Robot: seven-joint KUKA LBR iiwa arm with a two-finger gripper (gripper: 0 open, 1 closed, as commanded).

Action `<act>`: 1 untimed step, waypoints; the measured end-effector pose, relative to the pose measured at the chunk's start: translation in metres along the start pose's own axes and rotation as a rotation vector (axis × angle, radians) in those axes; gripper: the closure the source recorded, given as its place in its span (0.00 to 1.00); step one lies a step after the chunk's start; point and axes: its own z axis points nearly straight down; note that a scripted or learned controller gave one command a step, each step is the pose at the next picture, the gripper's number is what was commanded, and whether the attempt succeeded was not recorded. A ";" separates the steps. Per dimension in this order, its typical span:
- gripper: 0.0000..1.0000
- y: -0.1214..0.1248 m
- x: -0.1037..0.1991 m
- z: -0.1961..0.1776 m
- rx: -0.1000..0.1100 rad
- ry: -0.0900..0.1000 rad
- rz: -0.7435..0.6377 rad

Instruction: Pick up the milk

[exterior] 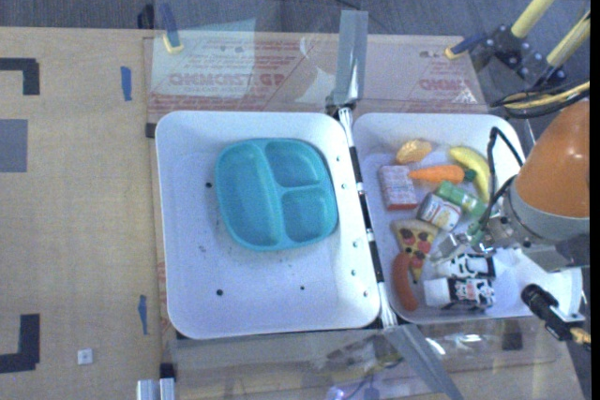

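Note:
The milk [462, 288] is a small white carton with black cow patches. It lies on its side near the front edge of the right bin [375, 131]. My gripper [469, 248] hangs just behind and above the carton, at the end of the grey arm with the orange band [561, 166] that comes in from the right. The wrist hides part of the carton's far side. I see nothing lifted off the bin floor.
Crowded around the milk are a pizza slice [413, 241], a sausage [403, 282], a small can [439, 213], a green bottle [457, 195], a red box [397, 185], a carrot [437, 173] and a banana [472, 166]. A teal divided plate [277, 194] lies in the left bin [187, 276].

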 end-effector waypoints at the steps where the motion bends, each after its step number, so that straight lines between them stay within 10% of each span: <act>1: 0.00 0.033 -0.019 -0.025 -0.001 0.000 -0.041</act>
